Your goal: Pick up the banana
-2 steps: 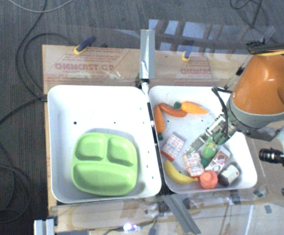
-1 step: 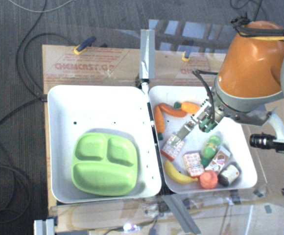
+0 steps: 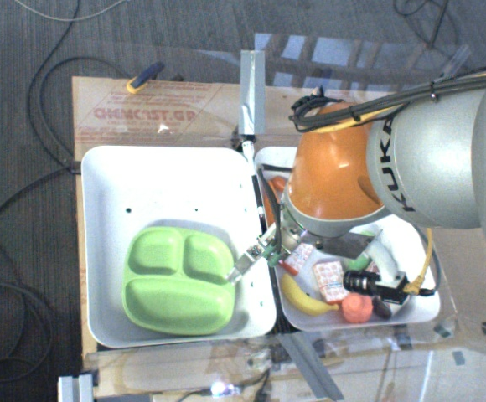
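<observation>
While the grey-and-orange arm (image 3: 369, 174) fills the right bin (image 3: 423, 304), a green divided tray (image 3: 178, 281) lies in the left bin (image 3: 134, 182). Near the right bin's front, the banana (image 3: 303, 301) lies beside a red ball (image 3: 358, 308). Whether the gripper (image 3: 268, 249) is wide or narrow I cannot tell.

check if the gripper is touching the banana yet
Apart. The camera view shows the gripper over the dividing rims beside the green tray, with bare bin floor between it and the banana.
</observation>
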### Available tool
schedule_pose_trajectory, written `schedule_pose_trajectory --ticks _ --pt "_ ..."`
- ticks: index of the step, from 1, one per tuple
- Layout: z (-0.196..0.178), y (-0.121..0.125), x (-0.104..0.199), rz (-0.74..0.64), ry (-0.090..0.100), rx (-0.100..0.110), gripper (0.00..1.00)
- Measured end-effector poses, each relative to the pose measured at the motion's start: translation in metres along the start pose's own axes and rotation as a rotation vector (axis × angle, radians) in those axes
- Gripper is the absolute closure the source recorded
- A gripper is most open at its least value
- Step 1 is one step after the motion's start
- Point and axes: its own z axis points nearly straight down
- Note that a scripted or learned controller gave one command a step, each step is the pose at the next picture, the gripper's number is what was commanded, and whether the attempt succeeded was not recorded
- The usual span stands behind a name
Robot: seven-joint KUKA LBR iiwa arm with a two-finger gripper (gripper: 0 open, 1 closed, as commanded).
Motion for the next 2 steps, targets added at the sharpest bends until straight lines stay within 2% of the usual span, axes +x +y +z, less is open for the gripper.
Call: schedule_pose_trajectory --ticks 1,2 --pt "0.1042 0.0427 0.0451 0.339 -0.011 -0.008 0.00" --pt "0.0963 0.0400 0.0428 0.343 -0.010 -0.003 1.00"
